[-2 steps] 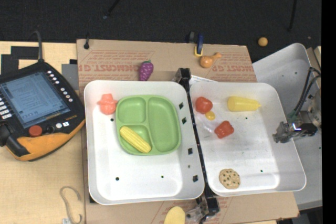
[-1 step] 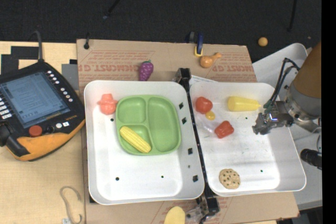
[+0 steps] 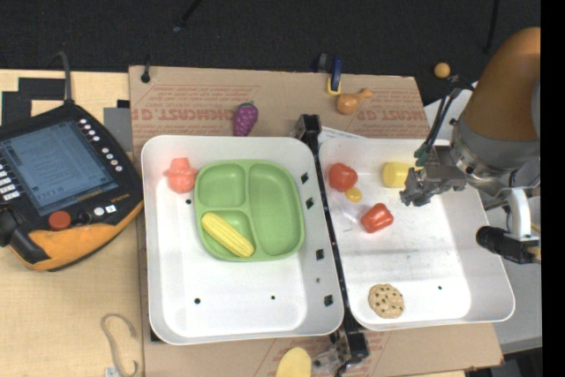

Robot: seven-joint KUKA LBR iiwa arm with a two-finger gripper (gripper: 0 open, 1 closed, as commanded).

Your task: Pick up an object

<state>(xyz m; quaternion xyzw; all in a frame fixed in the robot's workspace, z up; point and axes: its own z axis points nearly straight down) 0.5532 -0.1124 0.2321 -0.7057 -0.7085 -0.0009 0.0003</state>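
End effector (image 3: pixel 415 192) low in right bin (image 3: pixel 459 313), beside yellow block (image 3: pixel 395 174).

Red block lettering printed across the far strip of the cardboard sheet (image 3: pixel 282 101) under the two bins, upside down from this angle and mirrored-looking; reads roughly as "CHEMCAST" left of the purple grape toy, and part of the same word again at the far right, cut off by the bin edge. Rows of text on the screen of the handheld control pendant (image 3: pixel 55 165) at the left, too small to read.
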